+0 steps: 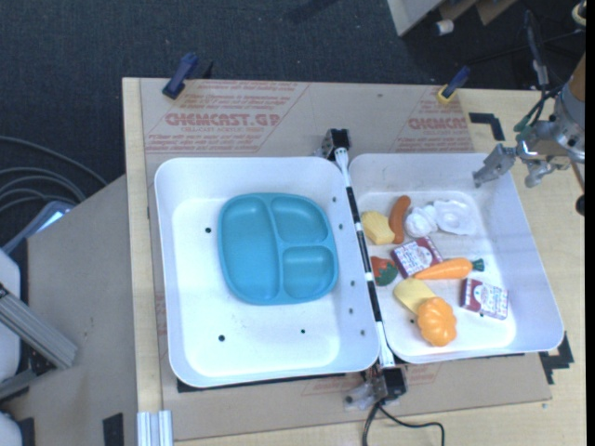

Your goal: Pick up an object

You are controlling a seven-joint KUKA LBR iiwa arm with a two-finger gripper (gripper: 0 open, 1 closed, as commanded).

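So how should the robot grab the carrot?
Probably from straight above, pinching the carrot across its thick orange middle. It lies flat and long, left to right, with its green top pointing right. A red packet touches its upper left end, so the middle leaves the fingers more room.

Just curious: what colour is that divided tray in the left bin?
The divided tray is light blue, a turquoise shade, clear in the camera view from above.

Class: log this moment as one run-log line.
gripper: open, above right bin's far edge | holding: nothing | toys: in right bin | blue tray: left bin
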